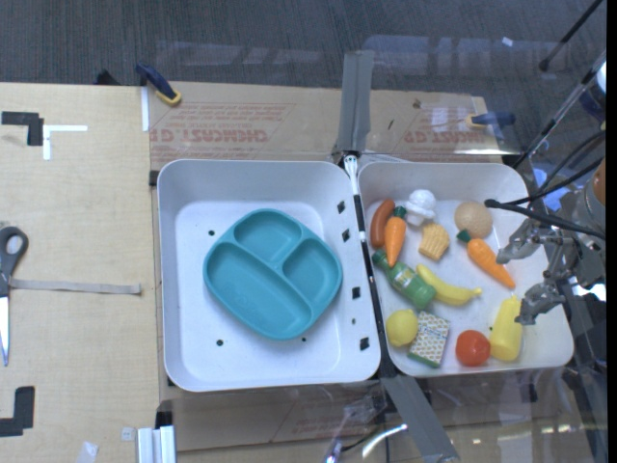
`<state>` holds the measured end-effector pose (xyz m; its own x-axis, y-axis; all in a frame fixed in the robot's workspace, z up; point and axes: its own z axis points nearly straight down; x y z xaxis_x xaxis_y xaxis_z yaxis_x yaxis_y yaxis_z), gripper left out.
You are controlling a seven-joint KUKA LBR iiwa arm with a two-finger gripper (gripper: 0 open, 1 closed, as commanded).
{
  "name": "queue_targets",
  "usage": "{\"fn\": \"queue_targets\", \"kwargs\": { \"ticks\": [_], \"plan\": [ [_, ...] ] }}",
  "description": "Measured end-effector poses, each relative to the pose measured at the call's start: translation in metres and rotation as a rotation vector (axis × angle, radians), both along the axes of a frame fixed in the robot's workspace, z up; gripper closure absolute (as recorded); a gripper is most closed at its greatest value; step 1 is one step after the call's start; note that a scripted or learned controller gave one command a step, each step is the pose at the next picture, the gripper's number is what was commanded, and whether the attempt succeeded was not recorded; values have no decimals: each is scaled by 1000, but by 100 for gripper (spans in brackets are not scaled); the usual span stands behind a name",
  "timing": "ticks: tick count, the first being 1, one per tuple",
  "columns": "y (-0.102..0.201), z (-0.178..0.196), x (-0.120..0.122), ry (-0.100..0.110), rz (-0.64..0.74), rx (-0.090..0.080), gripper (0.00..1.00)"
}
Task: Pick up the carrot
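The right-hand shallow white bin point(540, 360) holds a scatter of toy food, and two orange pieces in it look like carrots. One small orange plastic carrot with a green top point(393, 236) stands on end near the bin's left wall, just beside a reddish sausage-shaped piece point(381, 218). A second orange carrot point(490, 262) lies slanted toward the bin's right side, between a beige potato-like lump point(472, 219) on its far side and a yellow banana point(449, 288) on its near left. The metal two-finger gripper point(540, 273) hangs over the bin's right edge, near the slanted carrot but apart from it, and nothing sits between its fingers; their exact spacing is lost in the tangle of linkages and cables. The left-hand bin point(174, 258) holds a teal divided plate point(273, 273).

The step in hand looks like the approach, with the grasp not yet made. The next move would call for shifting left, lining the fingers across the slanted carrot's narrow body, and descending without nudging the yellow bottle-shaped piece point(505, 328) or the banana.
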<state>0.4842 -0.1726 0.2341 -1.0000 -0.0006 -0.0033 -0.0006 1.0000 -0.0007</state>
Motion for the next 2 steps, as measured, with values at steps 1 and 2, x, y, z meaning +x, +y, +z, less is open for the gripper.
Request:
{"fn": "queue_targets", "kwargs": {
  "ticks": [1,2],
  "plan": [
    [-2,-98,40,1,-234,1,0],
    [-46,-140,79,-4,-588,1,0]
  ]
}}
